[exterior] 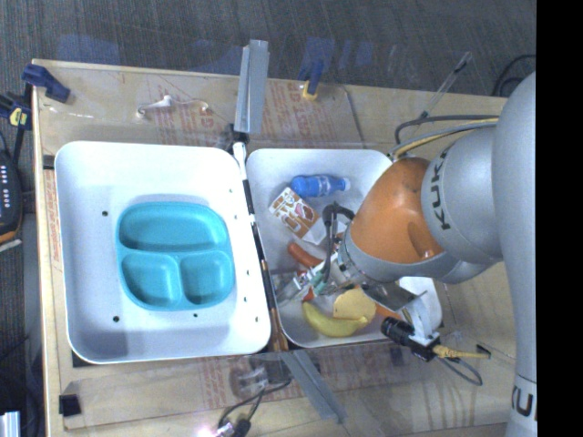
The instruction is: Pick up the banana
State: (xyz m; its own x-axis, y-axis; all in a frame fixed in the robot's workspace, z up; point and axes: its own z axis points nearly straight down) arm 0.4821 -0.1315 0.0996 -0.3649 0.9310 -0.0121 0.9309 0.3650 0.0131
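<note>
The yellow banana (330,322) lies along the near edge of the right bin (264,244), curving under a pale yellow object (353,306). My gripper (305,285) is low in that bin, just above and left of the banana, reaching in from the right under the orange wrist band. Its tips sit among small items and I cannot make out how they stand. Nothing shows as lifted.
The right bin also holds a blue bottle (318,186), a brown-and-white packet (292,211) and a red-orange item (305,254). In the left bin (82,244) sits a teal divided tray (175,252). The arm's bulk covers the right bin's right side.
</note>
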